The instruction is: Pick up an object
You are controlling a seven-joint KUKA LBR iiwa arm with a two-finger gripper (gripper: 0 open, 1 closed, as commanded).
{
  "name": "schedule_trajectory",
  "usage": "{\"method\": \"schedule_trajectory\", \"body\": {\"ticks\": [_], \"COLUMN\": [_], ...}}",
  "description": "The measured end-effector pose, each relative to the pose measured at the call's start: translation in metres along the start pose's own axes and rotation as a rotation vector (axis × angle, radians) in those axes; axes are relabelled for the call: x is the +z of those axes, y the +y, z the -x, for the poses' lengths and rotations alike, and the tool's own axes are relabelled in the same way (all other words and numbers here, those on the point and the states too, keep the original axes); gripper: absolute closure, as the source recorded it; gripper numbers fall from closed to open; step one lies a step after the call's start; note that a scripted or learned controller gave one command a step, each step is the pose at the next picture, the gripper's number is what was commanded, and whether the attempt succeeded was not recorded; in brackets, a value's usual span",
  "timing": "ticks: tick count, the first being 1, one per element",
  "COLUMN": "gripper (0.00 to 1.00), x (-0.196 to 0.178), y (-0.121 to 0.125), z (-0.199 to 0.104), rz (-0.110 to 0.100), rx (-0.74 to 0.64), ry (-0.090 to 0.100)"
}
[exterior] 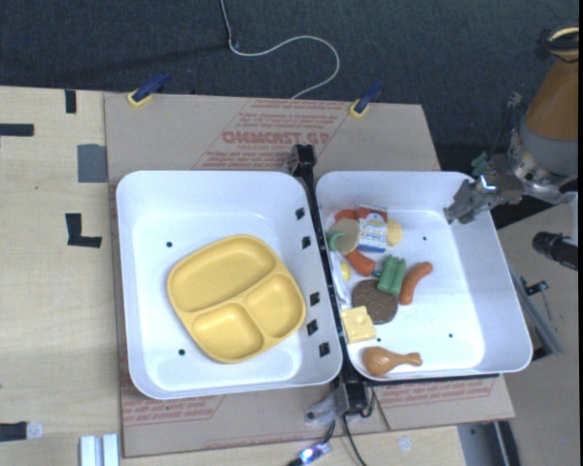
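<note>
The right bin (471, 289) holds a heap of toy food along its left side: a white and blue carton (372, 232), a green piece (391, 274), an orange sausage (415, 280), a brown round patty (376, 301), a yellow cheese cube (359, 324) and a drumstick (391, 360). My gripper (463, 208) hangs at the bin's upper right rim, well right of the heap, with nothing visibly between its fingers. The arm's orange band (554, 100) shows above it at the right edge.
The left bin (146, 260) bears a yellow divided plate (235, 297). A black divider clip (303, 159) sits between the bins at the back. A white cable (272, 47) loops over the dark cloth behind. Cardboard lies under both bins.
</note>
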State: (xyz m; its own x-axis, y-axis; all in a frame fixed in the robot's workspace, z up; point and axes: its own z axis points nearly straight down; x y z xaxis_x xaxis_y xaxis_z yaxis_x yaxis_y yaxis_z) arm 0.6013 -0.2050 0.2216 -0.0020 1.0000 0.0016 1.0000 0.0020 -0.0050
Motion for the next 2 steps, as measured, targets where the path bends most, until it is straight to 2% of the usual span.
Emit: {"method": "schedule_trajectory", "body": {"ticks": [2], "gripper": [1.00], "x": [0.023], "y": [0.005], "z": [-0.105], "rz": [-0.004], "rx": [-0.005], "ry": [0.001]}}
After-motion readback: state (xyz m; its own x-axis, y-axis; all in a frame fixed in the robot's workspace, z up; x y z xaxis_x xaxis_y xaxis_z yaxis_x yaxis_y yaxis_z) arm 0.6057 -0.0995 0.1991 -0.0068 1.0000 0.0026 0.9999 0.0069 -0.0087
